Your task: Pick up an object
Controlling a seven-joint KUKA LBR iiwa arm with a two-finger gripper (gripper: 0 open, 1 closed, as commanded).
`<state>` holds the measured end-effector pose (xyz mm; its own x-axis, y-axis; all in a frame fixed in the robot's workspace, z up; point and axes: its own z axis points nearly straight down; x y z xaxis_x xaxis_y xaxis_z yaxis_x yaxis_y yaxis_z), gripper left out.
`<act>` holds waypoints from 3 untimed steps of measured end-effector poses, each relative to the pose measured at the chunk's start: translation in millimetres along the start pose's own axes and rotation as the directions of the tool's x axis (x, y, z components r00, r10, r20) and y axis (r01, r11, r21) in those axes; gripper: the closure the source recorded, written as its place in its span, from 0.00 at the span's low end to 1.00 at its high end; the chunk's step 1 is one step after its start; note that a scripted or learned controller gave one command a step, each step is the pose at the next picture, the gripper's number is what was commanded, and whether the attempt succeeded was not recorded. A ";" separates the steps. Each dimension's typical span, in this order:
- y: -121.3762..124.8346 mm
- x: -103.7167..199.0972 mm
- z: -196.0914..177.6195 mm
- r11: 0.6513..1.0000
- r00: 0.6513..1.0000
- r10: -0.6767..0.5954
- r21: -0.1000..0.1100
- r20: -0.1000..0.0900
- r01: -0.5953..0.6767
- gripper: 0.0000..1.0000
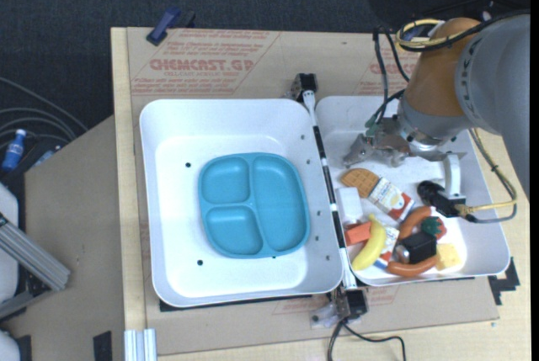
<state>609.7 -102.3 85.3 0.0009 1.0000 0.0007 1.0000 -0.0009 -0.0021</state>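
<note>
Judging from how the things lie, the likeliest failure is a closure on nothing. The pincer (376, 151) hangs over the bare far end of the right bin (484, 208). The nearest thing, a cracker (360, 179), lies just beside it toward the near side, flat on the bin floor. A straight descent from here would probably meet white plastic, and a thin, flat cracker gives little to catch even if the aim is corrected.

The other candidates crowd the near end. A packet (388, 196) lies next to the cracker and a white block (347, 202) sits against the inner wall. Beyond them a banana (370, 246), a sausage (413, 220) and a black piece (417, 248) touch or overlap one another. In that heap the hazard is different. The pincer could come down on two things at once, shove one aside, or pinch a rounded thing off-centre so that it slips out on the lift. A try for the block could strike the bin's inner wall, which is right beside it.

The arm (493, 65) comes in from the right, its orange band (434, 77) above the bin's far edge. The wrist is bent down and leftward, so the pincer points into the bin's far left part. Whether the pincer is wide or narrow I cannot tell. The left bin (160, 183), with a blue plate (253, 204) in it, is well apart from the pincer.
</note>
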 end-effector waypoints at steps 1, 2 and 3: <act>53.5 8.5 0.0 1.000 1.000 -0.002 -0.003 0.001 0.002 0.00; 0.9 7.5 0.8 1.000 1.000 0.000 0.000 0.000 0.000 0.00; 54.9 10.3 0.0 1.000 1.000 -0.001 -0.003 0.001 0.001 0.00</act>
<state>664.5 -92.1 85.1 -0.0005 1.0000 -0.0003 1.0000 0.0005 0.0014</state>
